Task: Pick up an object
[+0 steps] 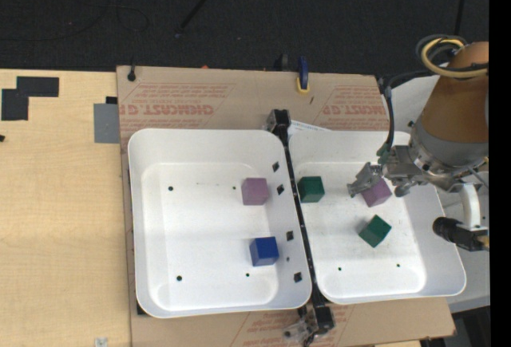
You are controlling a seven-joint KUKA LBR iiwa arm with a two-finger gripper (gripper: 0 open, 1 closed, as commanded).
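Though low in the right bin (447, 283) and right at a target, gives no clear reading of the tool (375, 180): cannot tell whether spread, pressed together or pinching, with the tip too small and cluttered to make out. Touches or all but touches a purple cube (378, 194), which peeks out just beneath the tool's near side, in the right-hand part of that bin. Cannot tell either whether resting on the bin floor or raised off it. Judging from that: approach looks done, with the tool at a chosen object; grasp unconfirmed; lift not yet shown. Leaves, as a judgement, a firm closing on the cube if not already made, then a rise clear of the bin wall with the cube in the grip. Counts nothing as picked up for now. Just beside, toward the near edge: a tilted green cube (374, 230), apart from the purple one but near enough to be nudged by a careless rise. Farther left, close to the divide between the bins: a second green cube (310, 189), well apart from the tool. Across the divide, in the left bin (148, 154): a second purple cube (255, 191) near the middle and a blue cube (263, 250) nearer the front. Under both bins: a printed cardboard sheet (200, 102) on the pale wooden table (56, 202).
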